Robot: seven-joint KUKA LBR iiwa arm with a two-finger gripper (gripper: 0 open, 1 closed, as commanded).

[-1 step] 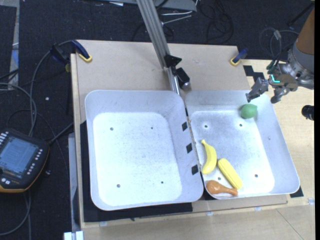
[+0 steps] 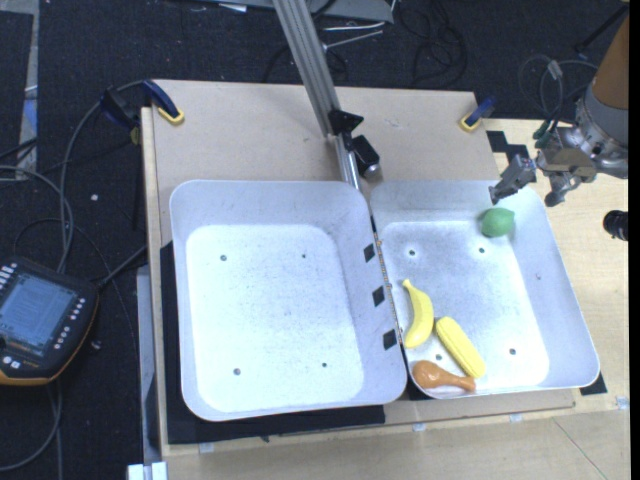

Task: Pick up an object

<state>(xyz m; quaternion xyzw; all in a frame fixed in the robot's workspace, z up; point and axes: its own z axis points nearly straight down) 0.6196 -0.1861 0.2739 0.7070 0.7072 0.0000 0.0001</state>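
The right bin (image 2: 545, 298) holds a small green ball (image 2: 497, 222) near its far right corner. Along its near left side lie a yellow banana (image 2: 419, 314), a yellow corn cob (image 2: 460, 345) and an orange-brown drumstick-shaped piece (image 2: 441, 376). My gripper (image 2: 534, 185) hangs at the bin's far right rim, just above and right of the green ball. Its two dark fingers are spread apart, open, with nothing between them.
The left bin (image 2: 200, 208) lies beside the right one, with black clips along the shared rim. A metal pole (image 2: 315, 68) slants up from the bench behind the bins. Blue-and-yellow clamps (image 2: 160, 103) sit at the far bench corners. A pendant (image 2: 35, 318) lies left of the bench.
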